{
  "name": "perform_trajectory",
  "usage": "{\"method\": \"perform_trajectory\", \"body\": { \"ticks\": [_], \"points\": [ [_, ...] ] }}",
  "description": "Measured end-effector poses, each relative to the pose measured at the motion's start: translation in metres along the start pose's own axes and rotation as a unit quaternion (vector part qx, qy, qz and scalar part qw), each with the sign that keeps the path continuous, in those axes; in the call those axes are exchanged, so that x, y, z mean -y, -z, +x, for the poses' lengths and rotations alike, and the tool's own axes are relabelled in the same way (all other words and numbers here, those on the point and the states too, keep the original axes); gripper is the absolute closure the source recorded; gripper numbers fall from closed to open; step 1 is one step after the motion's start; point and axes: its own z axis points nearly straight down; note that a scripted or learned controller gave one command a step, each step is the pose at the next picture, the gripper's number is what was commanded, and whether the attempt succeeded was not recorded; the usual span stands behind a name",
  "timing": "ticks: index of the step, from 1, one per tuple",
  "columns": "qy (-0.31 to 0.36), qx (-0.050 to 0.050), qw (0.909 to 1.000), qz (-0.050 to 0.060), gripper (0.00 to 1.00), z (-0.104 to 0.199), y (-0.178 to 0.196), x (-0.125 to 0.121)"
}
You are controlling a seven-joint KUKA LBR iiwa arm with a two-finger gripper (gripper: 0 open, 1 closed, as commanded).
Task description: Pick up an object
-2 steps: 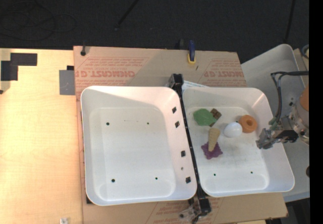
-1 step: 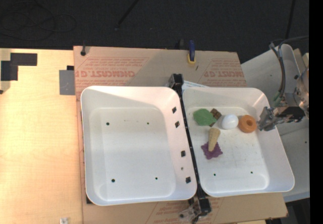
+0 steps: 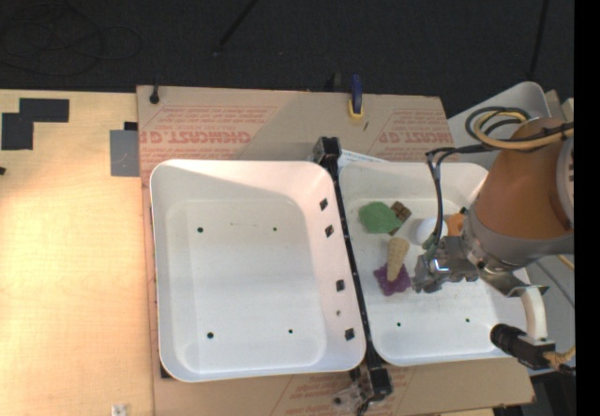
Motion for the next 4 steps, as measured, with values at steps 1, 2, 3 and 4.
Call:
{"method": "perform_trajectory", "body": {
  "ticks": [1, 2, 3, 4],
  "points": [
    [0.002, 0.002, 0.9999, -0.012, 1.00, 0.039, 0.117, -0.003],
    [0.003, 0.002, 0.9999, -0.010, 1.00, 0.095, 0.155, -0.027],
    [-0.003, 0.002, 1.0000, -0.004, 1.00, 0.043, 0.102, 0.010],
    [0.003, 0.001, 0.9999, -0.013, 1.00, 0.108, 0.213, 0.009]
  ]
}}
